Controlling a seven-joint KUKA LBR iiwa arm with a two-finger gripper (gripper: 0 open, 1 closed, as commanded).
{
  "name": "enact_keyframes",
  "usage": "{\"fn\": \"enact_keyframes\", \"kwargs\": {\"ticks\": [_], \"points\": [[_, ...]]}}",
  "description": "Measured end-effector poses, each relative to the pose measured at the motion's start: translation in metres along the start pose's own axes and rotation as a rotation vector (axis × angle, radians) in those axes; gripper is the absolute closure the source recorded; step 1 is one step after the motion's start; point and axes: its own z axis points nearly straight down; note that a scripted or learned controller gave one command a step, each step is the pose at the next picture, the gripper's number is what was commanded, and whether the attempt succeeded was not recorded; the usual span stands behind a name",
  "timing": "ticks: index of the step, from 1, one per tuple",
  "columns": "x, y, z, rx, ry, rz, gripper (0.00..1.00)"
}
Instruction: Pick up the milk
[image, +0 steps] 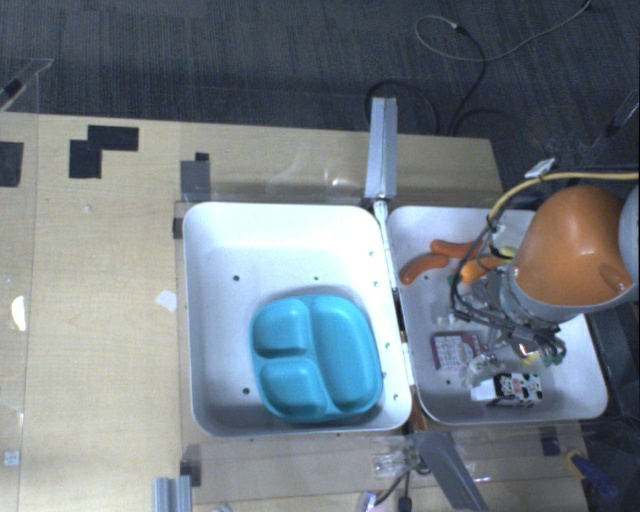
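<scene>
Milk (512, 388) looks like the small white carton with dark print lying flat near the front edge of the right bin (590, 400). Its long axis runs roughly left-right across the view. The gripper (497, 352) hangs just above and slightly left of it, so it's a short drop. The wrist blocks everything underneath, so no idea on the grip.

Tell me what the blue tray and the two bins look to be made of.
Blue tray: looks like moulded plastic, smooth and slightly glossy, with rounded compartments in one even colour. Left bin and right bin: probably white plastic or painted metal; smooth walls with soft sheen, rounded corners. The view leaves it open.
</scene>
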Motion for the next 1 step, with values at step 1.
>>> {"fn": "enact_keyframes", "kwargs": {"ticks": [1], "points": [[-0.0034,0.0001,-0.0119,0.002,-0.010,0.001,1.00]]}}
